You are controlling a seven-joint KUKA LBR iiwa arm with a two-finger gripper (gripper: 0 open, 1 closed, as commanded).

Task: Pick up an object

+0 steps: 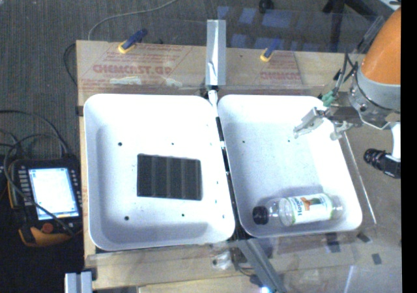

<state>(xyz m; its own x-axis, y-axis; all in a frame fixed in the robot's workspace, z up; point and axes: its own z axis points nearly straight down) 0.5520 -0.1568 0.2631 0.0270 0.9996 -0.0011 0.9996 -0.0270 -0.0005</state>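
Observation:
A clear plastic bottle (pixel 300 209) with a black cap and a colourful label lies on its side along the front wall of the right bin (pixel 273 155). A flat black ribbed rectangle (pixel 169 176) rests in the middle of the left bin (pixel 111 129). My gripper (pixel 320 124) hangs over the right bin's far right corner, well above and behind the bottle. Its two grey fingers (pixel 306 124) are spread apart with nothing between them.
The arm with its orange band (pixel 384 57) comes in from the upper right. A metal post (pixel 215 60) stands behind the seam between the bins. A handheld pendant (pixel 49 193) with a lit screen lies on the floor at left.

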